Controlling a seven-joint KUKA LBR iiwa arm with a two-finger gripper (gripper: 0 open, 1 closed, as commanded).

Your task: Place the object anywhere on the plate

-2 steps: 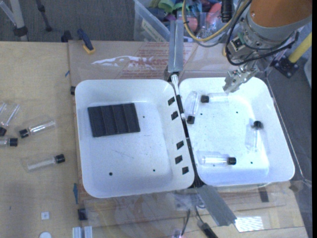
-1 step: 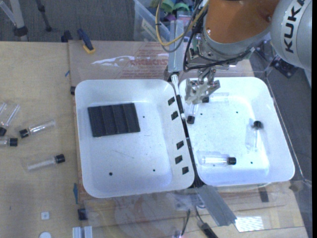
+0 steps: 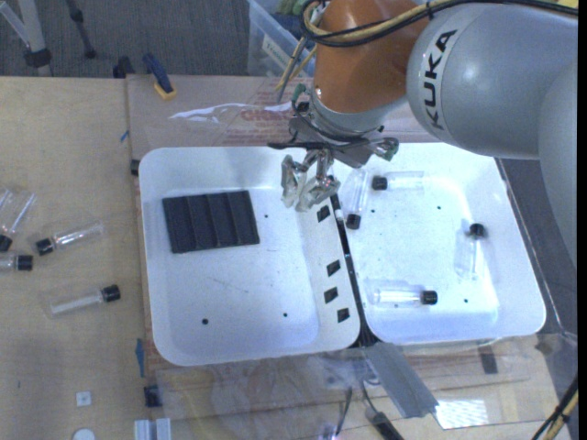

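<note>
Hanging over the inner edge of the left bin (image 3: pixel 183 328), the gripper (image 3: pixel 307 189) sits just above the bin floor near the divide between the two bins; whether it is apart or together cannot be told. A dark ribbed plate (image 3: pixel 210 220) lies flat in the left bin, well apart from the gripper. Clear vials with black caps lie in the right bin (image 3: pixel 514 310): one (image 3: pixel 401 296) near the front, one (image 3: pixel 471 248) toward the right wall, another (image 3: pixel 396 181) at the back. More vials (image 3: pixel 84 298) lie on the counter (image 3: pixel 64 154) at left.
</note>
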